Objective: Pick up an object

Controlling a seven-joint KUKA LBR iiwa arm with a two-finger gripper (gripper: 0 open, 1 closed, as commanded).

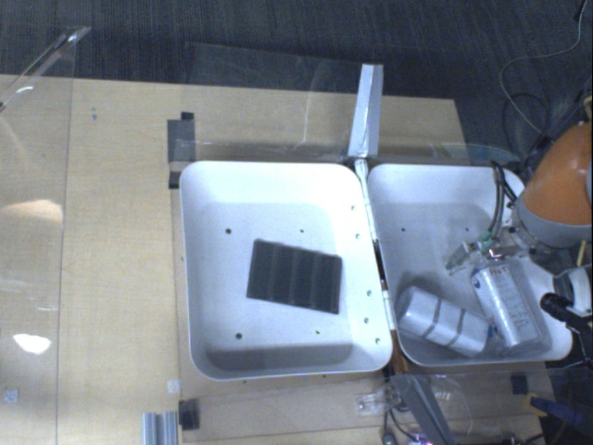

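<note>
You see the gripper (482,248) low in the right bin (426,193), above a clear bottle (510,306); a grey cylinder (442,320) lies beside it.

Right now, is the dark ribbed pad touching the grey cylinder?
Apart. The camera view shows the dark ribbed pad in the left bin and the grey cylinder in the right bin.

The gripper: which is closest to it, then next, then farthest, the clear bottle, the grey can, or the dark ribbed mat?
From the gripper:
1. Clear bottle, right bin, just below it.
2. Grey can, right bin, lower left corner.
3. Dark ribbed mat, left bin, middle.
</note>
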